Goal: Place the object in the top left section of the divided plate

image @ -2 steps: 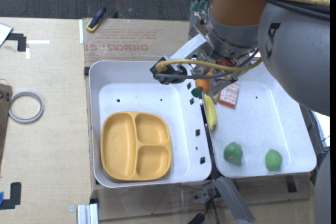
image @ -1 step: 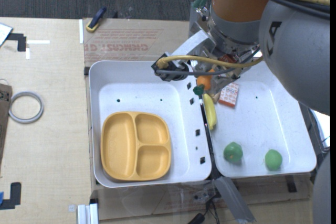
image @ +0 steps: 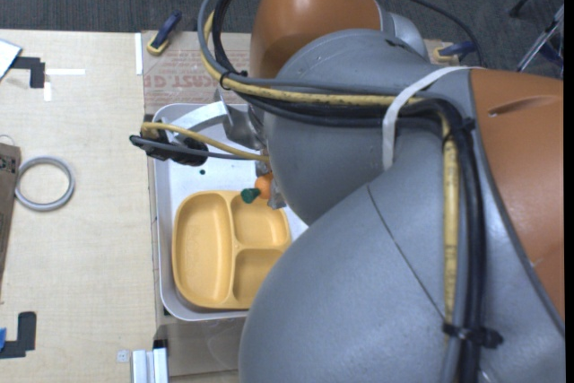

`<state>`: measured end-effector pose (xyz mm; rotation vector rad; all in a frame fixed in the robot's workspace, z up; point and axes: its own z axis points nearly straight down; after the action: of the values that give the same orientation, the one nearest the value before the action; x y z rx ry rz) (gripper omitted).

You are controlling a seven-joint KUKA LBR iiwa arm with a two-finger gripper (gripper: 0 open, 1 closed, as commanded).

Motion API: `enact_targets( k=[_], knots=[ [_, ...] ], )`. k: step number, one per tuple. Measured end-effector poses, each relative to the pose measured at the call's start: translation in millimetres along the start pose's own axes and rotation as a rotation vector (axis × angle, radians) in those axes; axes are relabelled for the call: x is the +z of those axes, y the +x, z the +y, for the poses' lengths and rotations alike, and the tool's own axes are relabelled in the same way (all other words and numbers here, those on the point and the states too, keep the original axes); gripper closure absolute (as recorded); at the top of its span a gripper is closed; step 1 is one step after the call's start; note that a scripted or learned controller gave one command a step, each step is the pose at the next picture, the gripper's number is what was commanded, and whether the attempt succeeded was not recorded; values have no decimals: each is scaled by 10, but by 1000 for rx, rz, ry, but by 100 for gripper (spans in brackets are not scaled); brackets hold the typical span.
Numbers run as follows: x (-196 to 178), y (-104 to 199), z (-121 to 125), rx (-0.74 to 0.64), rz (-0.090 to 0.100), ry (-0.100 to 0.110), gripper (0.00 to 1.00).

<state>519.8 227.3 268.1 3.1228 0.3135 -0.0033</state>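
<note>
A yellow divided plate [image: 224, 251] lies in the white bin [image: 165, 220] at the lower middle of the camera view, its right side hidden under the arm. A small orange and green object [image: 257, 190] shows at the plate's upper right edge, right beside the arm's body. The gripper is buried under the bulky grey arm, near the orange object. I cannot tell whether the object is held or resting on the plate.
The grey arm [image: 386, 193] with orange bands covers the right half of the view and most of both bins. A black cable clip [image: 170, 148] juts left over the bin. A roll of tape [image: 42, 183] lies on the wooden bench at left.
</note>
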Motion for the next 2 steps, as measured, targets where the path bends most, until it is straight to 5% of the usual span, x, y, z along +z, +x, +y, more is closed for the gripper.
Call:
enact_targets(
  k=[1, 2],
  knots=[
    [-1726, 148, 329, 4, 1, -1, 100],
    [-1728, 601, 217, 3, 1, 1, 100]
  ],
)
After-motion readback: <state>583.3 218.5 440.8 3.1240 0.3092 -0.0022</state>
